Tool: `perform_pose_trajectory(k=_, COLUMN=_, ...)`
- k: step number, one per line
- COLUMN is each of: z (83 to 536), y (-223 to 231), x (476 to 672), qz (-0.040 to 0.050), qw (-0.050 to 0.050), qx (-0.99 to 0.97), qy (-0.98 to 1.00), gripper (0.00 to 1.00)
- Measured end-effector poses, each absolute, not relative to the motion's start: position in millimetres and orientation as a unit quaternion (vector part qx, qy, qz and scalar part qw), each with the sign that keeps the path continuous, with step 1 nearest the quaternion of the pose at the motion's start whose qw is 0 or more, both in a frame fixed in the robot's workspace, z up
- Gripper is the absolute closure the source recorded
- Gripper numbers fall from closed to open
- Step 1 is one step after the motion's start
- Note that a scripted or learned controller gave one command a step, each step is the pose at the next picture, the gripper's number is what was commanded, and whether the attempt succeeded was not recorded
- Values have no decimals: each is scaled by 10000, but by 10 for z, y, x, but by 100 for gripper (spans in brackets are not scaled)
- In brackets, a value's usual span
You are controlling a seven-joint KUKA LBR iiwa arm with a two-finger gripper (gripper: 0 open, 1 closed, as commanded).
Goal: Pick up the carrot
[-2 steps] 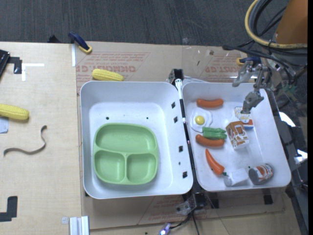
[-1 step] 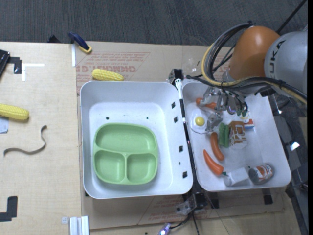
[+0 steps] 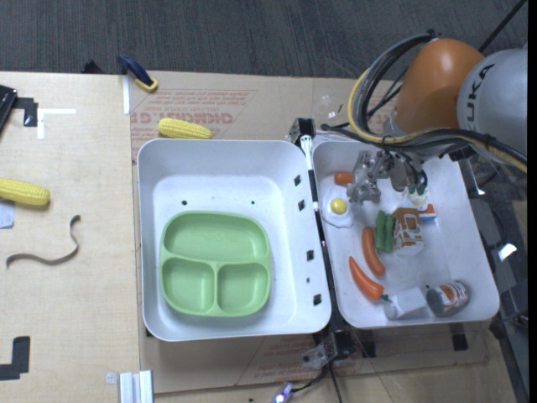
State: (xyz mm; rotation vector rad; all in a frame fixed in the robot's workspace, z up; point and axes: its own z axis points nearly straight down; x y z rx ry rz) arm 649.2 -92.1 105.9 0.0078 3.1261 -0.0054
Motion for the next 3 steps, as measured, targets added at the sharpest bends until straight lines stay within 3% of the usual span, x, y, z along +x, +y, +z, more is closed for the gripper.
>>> perform_pose_trajectory(k=1, z=1931, y=-596, x=6213, qz=-4, qw=31, qx=1796, qy=9837, gripper=100)
perform_pose_trajectory(k=2, z=1921, y=-400, x=6387, qz=-9, qw=21, qx=4060, qy=9139, gripper=100)
perform_pose_trajectory(k=3, z=1920, y=-236, x=5935, qz=-10, qw=11, qx=3805, qy=9248, gripper=100)
